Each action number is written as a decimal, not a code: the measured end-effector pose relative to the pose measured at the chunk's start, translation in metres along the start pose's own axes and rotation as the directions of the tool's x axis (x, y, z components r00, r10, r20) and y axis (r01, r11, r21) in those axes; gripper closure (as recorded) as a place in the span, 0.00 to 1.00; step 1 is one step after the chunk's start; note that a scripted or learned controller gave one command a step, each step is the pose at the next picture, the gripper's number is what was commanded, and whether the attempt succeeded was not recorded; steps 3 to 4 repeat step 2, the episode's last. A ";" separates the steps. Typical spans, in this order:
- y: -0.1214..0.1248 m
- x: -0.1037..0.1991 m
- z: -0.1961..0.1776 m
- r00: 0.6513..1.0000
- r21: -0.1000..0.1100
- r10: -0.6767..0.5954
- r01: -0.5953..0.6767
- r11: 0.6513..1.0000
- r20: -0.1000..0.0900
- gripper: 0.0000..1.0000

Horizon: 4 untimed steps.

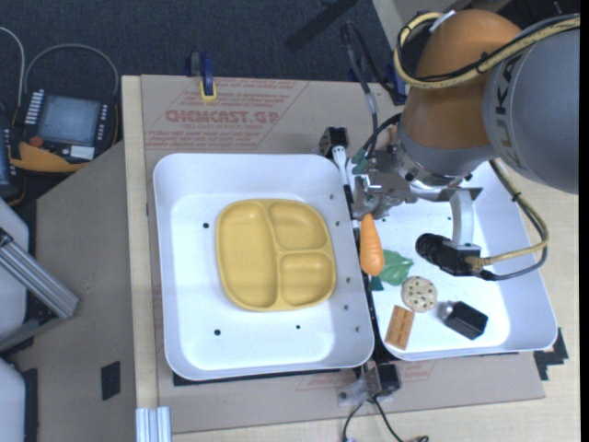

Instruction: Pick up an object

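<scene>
An orange toy carrot (371, 245) with green leaves (394, 267) at its wide lower end is at the left edge of the right bin (515, 331), beside the rim between the bins. Its narrow tip points up at my gripper (367, 203), which hangs directly over that tip and seems to touch it. The view does not show whether the carrot is held. Below the carrot are a round speckled cookie (419, 293), a small brown block (398, 327) and a black block with a grey end (463, 319).
The left bin (175, 247) holds a yellow divided plate (274, 252) in its middle. The arm's bulky grey and orange body (460, 81) covers the upper part of the right bin. A handheld screen unit (64, 122) lies off the bench at far left.
</scene>
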<state>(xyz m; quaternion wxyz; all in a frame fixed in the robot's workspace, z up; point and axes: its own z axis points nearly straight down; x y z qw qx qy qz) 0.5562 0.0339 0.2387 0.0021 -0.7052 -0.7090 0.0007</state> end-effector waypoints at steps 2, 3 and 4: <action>-0.020 0.049 0.000 1.000 -0.001 0.005 -0.005 1.000 0.001 0.00; -0.020 0.049 0.000 1.000 -0.001 0.005 -0.005 1.000 0.001 0.00; -0.020 0.049 0.000 1.000 -0.001 0.005 -0.005 1.000 0.001 0.00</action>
